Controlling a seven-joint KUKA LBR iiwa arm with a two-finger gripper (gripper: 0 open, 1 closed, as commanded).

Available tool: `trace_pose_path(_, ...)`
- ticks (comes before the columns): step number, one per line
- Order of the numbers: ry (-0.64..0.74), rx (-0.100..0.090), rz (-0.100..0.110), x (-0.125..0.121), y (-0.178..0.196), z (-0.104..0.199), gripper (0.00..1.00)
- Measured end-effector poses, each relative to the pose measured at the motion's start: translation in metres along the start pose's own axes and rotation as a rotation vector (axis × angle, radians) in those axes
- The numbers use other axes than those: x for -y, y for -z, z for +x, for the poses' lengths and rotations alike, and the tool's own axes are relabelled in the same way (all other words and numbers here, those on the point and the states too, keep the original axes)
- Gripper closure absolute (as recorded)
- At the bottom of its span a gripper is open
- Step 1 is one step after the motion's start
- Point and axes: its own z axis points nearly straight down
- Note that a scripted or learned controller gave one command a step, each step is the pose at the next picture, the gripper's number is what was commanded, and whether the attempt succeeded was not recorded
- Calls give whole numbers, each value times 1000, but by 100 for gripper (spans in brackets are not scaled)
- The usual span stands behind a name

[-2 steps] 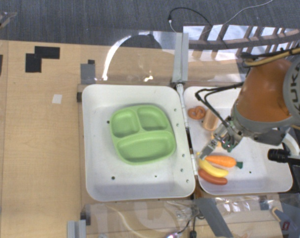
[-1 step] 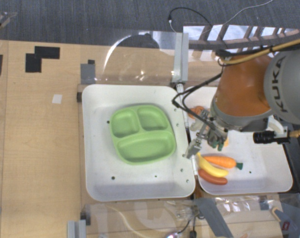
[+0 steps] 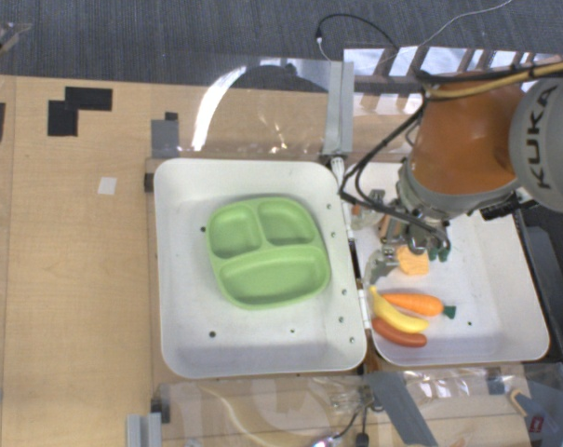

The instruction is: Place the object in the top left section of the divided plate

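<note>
The green plate (image 3: 267, 251) lay in the middle of the left bin (image 3: 183, 333), tilted a little, with two small sections along its far side and one long section along its near side. All three sections showed bare green. Taking that plate as the landmark, everything else of note sat to its right, across the seam where the two bins met.

The arm (image 3: 467, 138) reached in over the right bin (image 3: 504, 338), its orange band broad above the wrist. The jaws (image 3: 407, 250) hung low over the left part of that bin, just right of the plate's bin wall. A pale orange, roundish piece (image 3: 414, 263) lay directly under them, touching or nearly touching the tips, with part of it hidden by the metal. Whether the jaws were open or closed around it could not be told, since the wrist and cables covered the tips from above.

Nearer the camera than that piece, and still to the right of the plate, three toy foods lay bunched together: a carrot (image 3: 417, 303) with a green top, a banana (image 3: 399, 317) touching it below, and a red sausage (image 3: 399, 334) against the banana's near edge. They lay close to the jaws but apart from them.
</note>
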Motion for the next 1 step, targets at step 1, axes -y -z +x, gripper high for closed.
trace_pose_path(1,179,1,-1,-54,67,-58,0)
